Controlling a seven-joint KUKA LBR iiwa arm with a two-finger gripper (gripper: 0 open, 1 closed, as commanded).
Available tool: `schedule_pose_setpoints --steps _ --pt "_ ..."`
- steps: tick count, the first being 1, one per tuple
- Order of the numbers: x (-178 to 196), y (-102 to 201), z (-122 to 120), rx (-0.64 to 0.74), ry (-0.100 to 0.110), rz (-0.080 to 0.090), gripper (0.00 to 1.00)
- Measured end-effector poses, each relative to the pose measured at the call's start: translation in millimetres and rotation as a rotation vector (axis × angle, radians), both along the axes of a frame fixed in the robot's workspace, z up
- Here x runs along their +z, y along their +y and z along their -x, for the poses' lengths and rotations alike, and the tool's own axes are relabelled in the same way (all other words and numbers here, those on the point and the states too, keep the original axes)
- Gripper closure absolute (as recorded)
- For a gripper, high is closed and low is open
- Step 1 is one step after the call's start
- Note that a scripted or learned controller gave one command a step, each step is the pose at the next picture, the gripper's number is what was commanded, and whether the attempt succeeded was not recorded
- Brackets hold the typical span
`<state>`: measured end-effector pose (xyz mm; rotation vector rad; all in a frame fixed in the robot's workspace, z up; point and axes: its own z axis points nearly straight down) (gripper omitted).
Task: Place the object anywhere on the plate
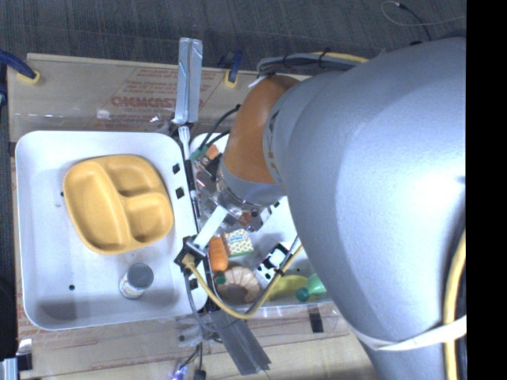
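White right bin [277, 311], hand [220, 229] low over small items, fingers unclear

The plate [119, 203] looks like moulded yellow plastic with a soft, half-matt sheen. The left bin [36, 236] is smooth white plastic, faintly glossy along its rim. The small can [137, 280] beside the plate reads as bare metal (its lid catches a dull shine). The arm [372, 188] has a smooth grey painted shell, satin in finish, and its orange band [249, 137] is glossier. The table [119, 85] shows brown cardboard, matt, printed in red.
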<state>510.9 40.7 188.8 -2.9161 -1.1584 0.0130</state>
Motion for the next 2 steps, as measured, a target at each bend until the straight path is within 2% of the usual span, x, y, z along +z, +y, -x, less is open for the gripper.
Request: schedule_pose_setpoints --steps 1,2 --pt "51.7 82.1 34.6 -0.144 -0.005 0.001 1.00" --pt "18.5 107.0 35.7 -0.040 0.000 0.003 1.00"
